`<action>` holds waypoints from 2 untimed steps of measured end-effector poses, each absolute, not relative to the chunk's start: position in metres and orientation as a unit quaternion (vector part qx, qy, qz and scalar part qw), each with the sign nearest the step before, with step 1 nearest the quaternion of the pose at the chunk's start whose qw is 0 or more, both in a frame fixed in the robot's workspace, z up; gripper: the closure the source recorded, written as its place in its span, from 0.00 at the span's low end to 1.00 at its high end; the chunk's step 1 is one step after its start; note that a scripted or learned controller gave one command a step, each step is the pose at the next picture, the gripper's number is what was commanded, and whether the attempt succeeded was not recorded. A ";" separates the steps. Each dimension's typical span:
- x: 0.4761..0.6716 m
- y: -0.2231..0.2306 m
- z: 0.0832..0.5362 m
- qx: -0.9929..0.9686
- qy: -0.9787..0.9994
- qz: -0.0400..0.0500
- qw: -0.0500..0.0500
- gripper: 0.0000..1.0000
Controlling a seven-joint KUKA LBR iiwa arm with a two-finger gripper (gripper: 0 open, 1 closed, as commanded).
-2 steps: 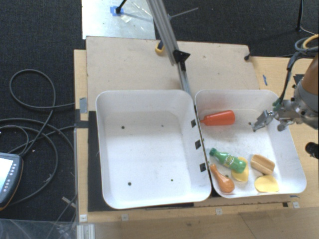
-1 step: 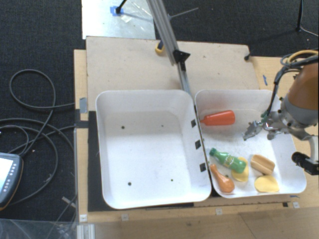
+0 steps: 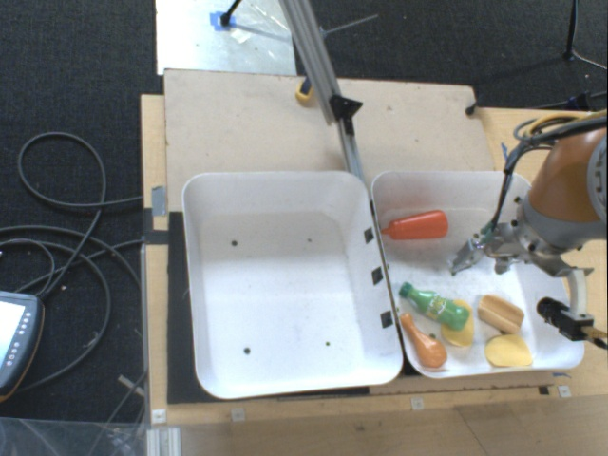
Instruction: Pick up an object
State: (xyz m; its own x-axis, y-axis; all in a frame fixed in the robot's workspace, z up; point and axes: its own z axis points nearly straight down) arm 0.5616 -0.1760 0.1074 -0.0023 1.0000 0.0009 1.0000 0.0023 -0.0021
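Arm over the right bin, toy food scattered below it.

Camera view: the grey arm with its orange band reaches in from the right, and the gripper (image 3: 467, 256) hangs above the middle of the right bin (image 3: 427, 190); its two thin fingers (image 3: 460, 262) point down and to the left, a little apart, with nothing between them. An orange-red carrot-like piece (image 3: 415, 225) lies near the bin's upper left wall, apart from the gripper. Along the lower part of the bin lie a green bottle (image 3: 432, 305), an orange drumstick-shaped piece (image 3: 424, 342) just beside it, a small yellow piece (image 3: 460, 334) touching the bottle's end, a tan bread roll (image 3: 501, 313) and a yellow potato-like lump (image 3: 508, 351). The left bin (image 3: 204, 255) sits alongside, the two rims touching.
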 end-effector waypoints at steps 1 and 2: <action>0.563 -0.177 0.121 -0.706 -0.708 -0.001 -0.002 1.00; 0.566 -0.176 0.186 -0.705 -0.709 -0.002 -0.004 1.00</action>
State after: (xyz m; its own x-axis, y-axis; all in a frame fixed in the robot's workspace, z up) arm 0.5662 -0.1763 0.1858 -0.0047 1.0000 -0.0025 1.0000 0.0048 0.0082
